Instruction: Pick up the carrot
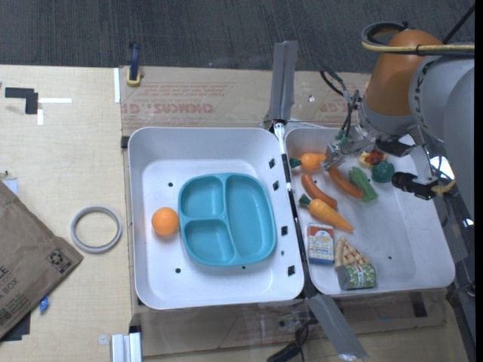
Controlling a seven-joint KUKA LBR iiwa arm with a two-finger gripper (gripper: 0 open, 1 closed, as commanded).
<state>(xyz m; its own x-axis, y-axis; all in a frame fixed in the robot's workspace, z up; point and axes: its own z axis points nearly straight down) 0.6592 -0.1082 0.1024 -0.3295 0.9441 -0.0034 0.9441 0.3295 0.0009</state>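
Observation:
The carrot (330, 213) lies in the right bin (407, 232), near its left wall. It is orange and tapered, with a small green stub at its upper-left end and its tip pointing down-right. My gripper (336, 154) hangs low over the back of the same bin, above and slightly right of the carrot and apart from it. It sits between a small orange fruit (311, 161) and a reddish sausage-shaped piece (346, 181). Nothing is visibly held.
A second reddish sausage piece (317, 190) lies just above the carrot. A green vegetable (364, 184) and a teal item (383, 172) lie right of the gripper. A small box (321, 244) and a cracker pack (353, 265) lie below. The left bin (143, 270) holds a teal divided plate (226, 219) and an orange ball (164, 221).

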